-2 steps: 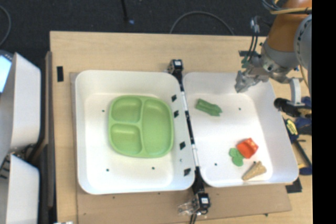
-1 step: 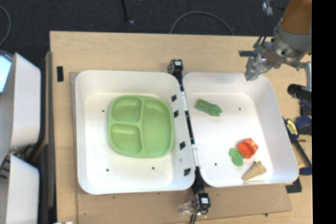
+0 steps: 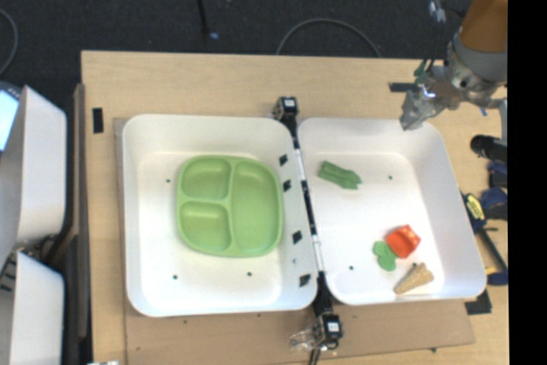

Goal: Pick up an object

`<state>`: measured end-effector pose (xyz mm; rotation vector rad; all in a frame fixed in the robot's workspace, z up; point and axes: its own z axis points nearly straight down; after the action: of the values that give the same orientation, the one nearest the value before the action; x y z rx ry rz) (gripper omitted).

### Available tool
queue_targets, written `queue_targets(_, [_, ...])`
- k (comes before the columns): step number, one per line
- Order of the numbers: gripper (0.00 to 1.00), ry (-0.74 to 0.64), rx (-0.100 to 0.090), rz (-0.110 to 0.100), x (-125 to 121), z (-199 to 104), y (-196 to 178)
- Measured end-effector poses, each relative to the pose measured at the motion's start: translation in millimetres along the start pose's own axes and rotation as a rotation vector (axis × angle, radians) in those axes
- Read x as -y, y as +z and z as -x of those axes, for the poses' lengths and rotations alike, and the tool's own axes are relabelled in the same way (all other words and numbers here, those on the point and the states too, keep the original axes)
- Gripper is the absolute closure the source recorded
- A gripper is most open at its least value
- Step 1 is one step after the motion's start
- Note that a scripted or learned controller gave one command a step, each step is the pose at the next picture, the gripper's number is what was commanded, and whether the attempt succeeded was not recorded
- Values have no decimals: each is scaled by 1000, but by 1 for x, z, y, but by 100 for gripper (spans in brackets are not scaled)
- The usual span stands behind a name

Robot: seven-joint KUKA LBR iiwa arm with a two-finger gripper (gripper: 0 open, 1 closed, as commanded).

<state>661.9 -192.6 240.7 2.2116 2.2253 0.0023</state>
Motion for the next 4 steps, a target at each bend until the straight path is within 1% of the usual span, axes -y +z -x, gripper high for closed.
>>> queue_targets(1, [100, 0, -2, 0, -7, -50, -10])
queue_targets(2, [100, 0, -2, -2, -7, -99, -19])
queue_targets(3, [100, -1, -3, -3, -6, -155, -26])
queue_targets(4, [100, 0, -1, -1, -15, -202, -24])
